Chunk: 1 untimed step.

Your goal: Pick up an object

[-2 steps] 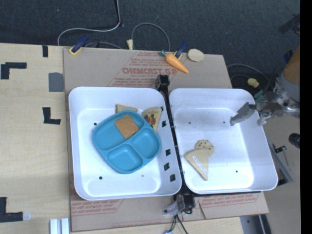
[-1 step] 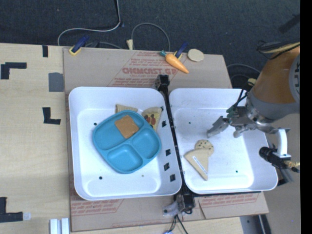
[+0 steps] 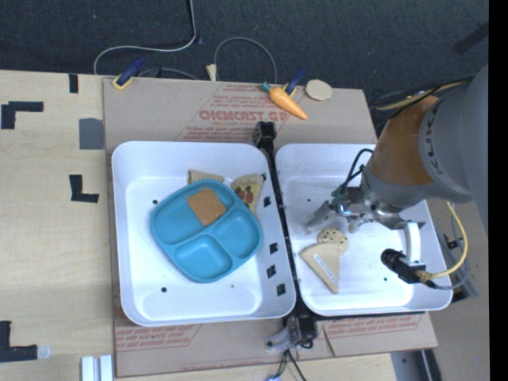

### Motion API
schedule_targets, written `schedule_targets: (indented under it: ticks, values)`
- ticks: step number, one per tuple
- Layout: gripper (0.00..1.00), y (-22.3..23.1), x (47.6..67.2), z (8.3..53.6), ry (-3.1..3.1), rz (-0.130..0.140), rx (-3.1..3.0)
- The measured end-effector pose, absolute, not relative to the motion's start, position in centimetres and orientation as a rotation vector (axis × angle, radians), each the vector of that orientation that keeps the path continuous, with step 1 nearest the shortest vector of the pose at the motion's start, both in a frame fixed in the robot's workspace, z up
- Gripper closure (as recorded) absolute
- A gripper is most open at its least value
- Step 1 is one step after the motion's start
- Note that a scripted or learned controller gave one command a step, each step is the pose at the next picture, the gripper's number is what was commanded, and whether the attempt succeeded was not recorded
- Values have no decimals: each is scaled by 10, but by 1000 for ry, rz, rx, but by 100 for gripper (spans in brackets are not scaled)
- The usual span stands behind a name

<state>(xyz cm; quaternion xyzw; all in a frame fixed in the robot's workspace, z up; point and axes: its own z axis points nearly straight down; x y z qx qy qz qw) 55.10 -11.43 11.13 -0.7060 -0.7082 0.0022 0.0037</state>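
In the right bin (image 3: 317, 165) lie a pale cheese-like wedge (image 3: 323, 263) and a small tan cookie-like piece (image 3: 332, 237) just above it. My gripper (image 3: 328, 215) hangs low over the bin, right above the tan piece, with its fingers spread apart and nothing between them. The grey arm with its orange band (image 3: 405, 145) reaches in from the right. In the left bin (image 3: 127, 213) sits a blue divided plate (image 3: 208, 232) with a brown toast square (image 3: 208, 205) on it.
A tan slice (image 3: 202, 178) and a pale wedge (image 3: 251, 189) lie behind the blue plate. A toy carrot (image 3: 287, 103) and a beige disc (image 3: 319, 90) rest on the cardboard behind the bins. A black divider (image 3: 274, 205) runs between the bins.
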Motion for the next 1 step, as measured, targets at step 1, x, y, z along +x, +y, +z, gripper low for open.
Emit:
schedule_targets:
  ticks: [1]
  values:
    - [0,-108,529,85,-2228,-3,-2226]
